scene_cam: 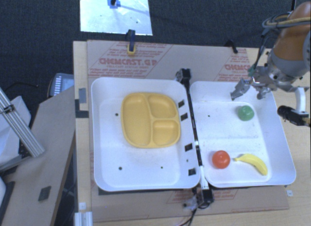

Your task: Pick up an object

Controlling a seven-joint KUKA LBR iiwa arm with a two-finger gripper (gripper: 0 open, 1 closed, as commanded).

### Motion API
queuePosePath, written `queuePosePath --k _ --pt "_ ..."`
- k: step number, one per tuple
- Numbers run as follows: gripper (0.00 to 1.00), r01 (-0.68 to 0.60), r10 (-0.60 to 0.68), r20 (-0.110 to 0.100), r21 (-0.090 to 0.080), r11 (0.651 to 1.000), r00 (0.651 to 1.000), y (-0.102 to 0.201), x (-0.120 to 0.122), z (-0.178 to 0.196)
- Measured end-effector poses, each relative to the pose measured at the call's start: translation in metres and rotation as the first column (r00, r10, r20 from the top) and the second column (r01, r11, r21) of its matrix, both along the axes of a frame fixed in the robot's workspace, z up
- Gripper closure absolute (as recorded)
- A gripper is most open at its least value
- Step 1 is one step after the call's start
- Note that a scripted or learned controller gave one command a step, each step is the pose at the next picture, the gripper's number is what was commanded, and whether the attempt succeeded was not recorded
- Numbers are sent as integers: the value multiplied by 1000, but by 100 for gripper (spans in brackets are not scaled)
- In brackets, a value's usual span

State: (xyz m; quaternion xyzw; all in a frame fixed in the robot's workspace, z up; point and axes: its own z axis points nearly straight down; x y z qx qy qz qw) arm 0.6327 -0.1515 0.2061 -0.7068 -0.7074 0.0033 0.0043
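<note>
A green round fruit [245, 113] lies in the right bin [218, 132], toward its far right. An orange-red round fruit [220, 159] and a yellow banana [253, 163] lie side by side near that bin's front edge. My gripper [250, 89] hangs over the bin's far right corner, just above and behind the green fruit. Its two fingers [238, 90] stand spread apart with nothing between them. The arm comes in from the right edge of the view.
The left bin [104, 123] bears a yellow divided plate [149, 120] with three compartments. A black divider strip [190, 123] with clips runs between the two bins. Cardboard lies under both bins, and a grey sheet [115, 6] lies on the floor behind.
</note>
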Motion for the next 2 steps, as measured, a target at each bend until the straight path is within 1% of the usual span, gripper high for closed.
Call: queuePosePath --k 1,2 --pt "0 -2 2 12 -2 1000 1000 0 3 8" --pt "0 -4 4 10 -1 1000 1000 3 5 -34"
